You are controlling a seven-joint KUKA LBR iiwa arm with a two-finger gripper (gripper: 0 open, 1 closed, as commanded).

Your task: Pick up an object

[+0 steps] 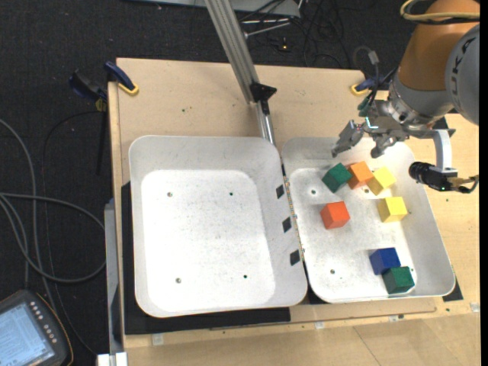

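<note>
Grey arm reaching from right, hand splayed open, lowered

Arm and pendant cut off by frame edges.

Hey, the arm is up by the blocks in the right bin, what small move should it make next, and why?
Probably lower straight down toward the cluster. The gripper hovers at the far end of the right white bin, just above the dark green cube and the orange cube touching it, with nothing visibly held.
</note>
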